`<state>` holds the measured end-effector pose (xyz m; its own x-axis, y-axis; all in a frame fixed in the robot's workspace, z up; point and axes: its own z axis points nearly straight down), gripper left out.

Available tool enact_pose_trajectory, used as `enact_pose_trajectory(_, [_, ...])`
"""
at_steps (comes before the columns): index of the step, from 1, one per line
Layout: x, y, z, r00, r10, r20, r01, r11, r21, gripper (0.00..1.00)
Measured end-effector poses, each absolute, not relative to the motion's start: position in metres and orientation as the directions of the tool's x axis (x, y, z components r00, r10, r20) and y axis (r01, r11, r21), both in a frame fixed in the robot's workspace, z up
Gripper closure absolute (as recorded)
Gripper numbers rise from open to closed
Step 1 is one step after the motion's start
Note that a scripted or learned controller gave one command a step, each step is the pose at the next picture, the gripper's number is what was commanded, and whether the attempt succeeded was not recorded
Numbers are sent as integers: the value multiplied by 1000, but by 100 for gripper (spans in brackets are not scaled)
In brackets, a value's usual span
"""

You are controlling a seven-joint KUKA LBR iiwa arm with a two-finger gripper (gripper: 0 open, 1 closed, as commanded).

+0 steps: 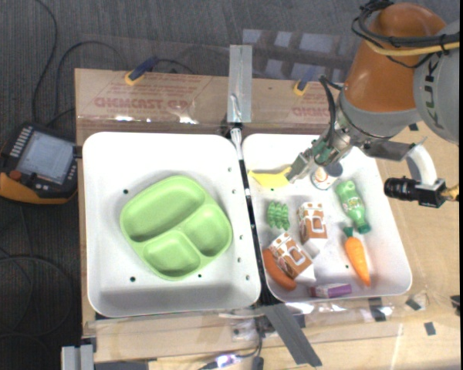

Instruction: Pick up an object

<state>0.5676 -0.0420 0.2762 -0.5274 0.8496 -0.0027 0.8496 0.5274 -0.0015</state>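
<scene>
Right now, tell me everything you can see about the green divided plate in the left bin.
The green divided plate is light green, smooth and plastic-looking, with rounded corners and three shallow compartments. It lies flat, turned at a slant, near the middle of the left bin, resting on the bin's white floor. Nothing lies in it and nothing else touches it.

Green three-compartment tray [176, 227] in left white bin [108, 160]. Black-and-orange handheld pendant [35, 165] left of desk [424, 230], on dark carpet [139, 14].
</scene>
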Motion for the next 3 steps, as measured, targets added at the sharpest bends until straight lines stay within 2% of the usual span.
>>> enact_pose_trajectory(1, [560, 43, 236, -275, 961, 1, 961, 275, -4, 100])
enact_pose_trajectory(3, [560, 46, 251, -281, 960, 2, 960, 281, -10, 100])
